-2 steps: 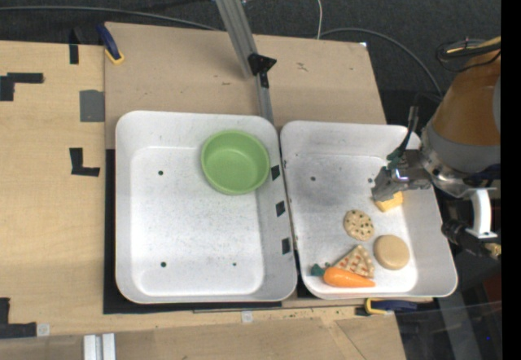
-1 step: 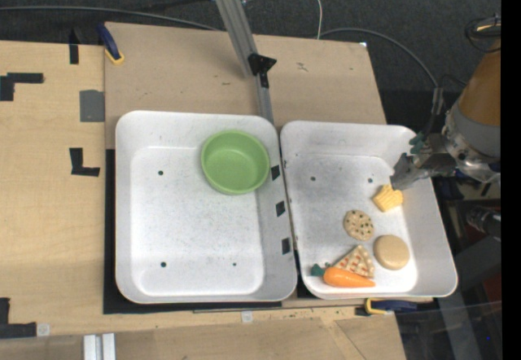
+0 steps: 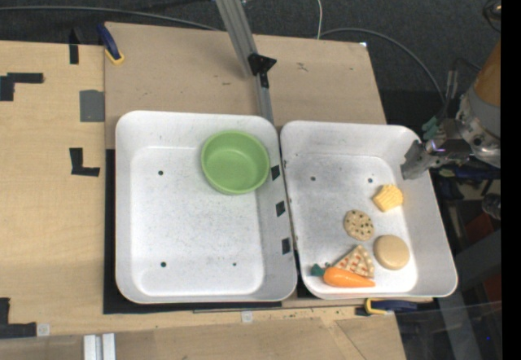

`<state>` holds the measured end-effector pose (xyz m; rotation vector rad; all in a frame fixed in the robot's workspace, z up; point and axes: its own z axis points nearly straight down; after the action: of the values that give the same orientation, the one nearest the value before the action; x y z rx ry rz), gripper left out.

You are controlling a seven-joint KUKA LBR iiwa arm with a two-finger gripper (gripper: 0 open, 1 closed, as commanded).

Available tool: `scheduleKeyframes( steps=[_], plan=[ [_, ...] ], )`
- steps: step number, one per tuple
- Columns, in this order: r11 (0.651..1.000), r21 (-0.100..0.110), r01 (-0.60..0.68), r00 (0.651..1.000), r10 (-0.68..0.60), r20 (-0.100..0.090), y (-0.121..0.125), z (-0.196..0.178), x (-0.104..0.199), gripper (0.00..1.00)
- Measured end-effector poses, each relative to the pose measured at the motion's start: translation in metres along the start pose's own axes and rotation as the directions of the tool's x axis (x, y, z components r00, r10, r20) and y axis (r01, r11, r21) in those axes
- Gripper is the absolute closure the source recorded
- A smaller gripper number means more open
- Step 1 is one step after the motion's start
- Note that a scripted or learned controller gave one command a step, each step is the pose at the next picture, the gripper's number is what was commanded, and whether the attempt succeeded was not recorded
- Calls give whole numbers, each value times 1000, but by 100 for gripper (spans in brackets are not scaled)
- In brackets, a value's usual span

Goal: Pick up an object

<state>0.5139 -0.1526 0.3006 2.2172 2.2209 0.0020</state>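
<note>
The left bin (image 3: 138, 212) contains a green bowl (image 3: 235, 161), placed upright near its upper right corner. The right bin (image 3: 326, 147) contains five items, grouped in its lower right part: a yellow corn piece (image 3: 388, 198), a round cookie (image 3: 358, 224), a tan bun (image 3: 391, 252), a pizza slice (image 3: 356, 259) and an orange carrot (image 3: 347, 277), the last lying against the bottom wall. The gripper (image 3: 417, 159) is located at the upper right rim of the right bin, above the corn piece and apart from it. Nothing is seen held. Its opening cannot be determined.

Robot lab: taped bench (image 3: 49, 130), white bins (image 3: 130, 187).
</note>
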Motion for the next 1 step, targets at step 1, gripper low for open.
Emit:
scheduleKeyframes(
  steps=[1],
  plan=[
    [1000,4,4,1000,-4,-2,12,4,43,100]
  ],
)
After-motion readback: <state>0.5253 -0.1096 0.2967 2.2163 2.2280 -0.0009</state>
